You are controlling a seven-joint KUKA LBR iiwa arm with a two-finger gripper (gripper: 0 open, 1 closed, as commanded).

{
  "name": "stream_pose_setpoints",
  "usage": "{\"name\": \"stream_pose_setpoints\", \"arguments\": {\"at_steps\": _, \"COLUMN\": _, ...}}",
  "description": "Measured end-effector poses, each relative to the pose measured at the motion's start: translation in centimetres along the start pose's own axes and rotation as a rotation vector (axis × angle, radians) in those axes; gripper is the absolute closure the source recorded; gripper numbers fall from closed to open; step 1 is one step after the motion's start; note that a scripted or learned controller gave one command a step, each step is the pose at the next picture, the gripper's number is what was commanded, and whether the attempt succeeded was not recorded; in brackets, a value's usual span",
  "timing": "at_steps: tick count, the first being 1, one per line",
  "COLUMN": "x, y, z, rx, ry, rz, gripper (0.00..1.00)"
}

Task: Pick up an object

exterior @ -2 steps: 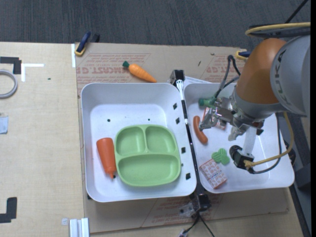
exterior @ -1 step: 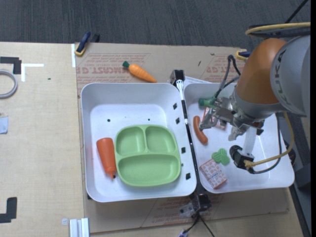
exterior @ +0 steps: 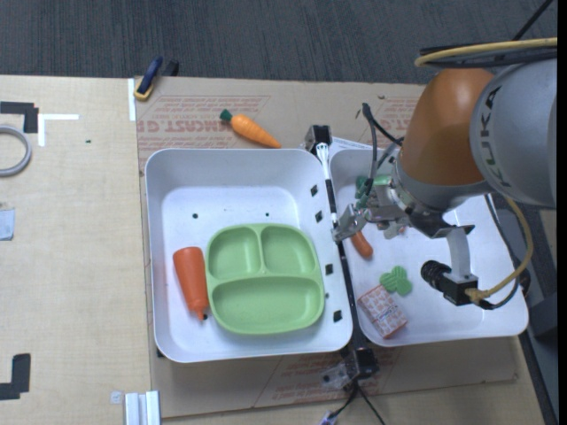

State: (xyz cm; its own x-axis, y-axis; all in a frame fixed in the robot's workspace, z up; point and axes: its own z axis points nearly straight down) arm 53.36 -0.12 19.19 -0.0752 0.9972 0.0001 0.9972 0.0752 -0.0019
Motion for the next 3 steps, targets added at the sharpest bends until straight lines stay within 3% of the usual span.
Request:
{"name": "stream_pose_setpoints", "arguments": {"at_steps": 1, "x": -4.3, "y": 2.1, "z": 0.0, "rx": -0.003, "ry": -0.001, "rz": -0.041, "gripper": 0.0}}
{"name": "stream_pose_setpoints", "arguments": {"at_steps": 2, "x": -1.7, "y": 4.0, "z": 0.0, "rx": -0.003, "ry": -0.001, "rz": -0.319, "gripper": 0.0}}
{"name": "stream_pose_setpoints", "arguments": {"at_steps": 3, "x": -1.0, "y": 2.0, "z": -0.1, "rx": -0.002, "ry": -0.001, "rz": -0.461, "gripper": 0.0}}
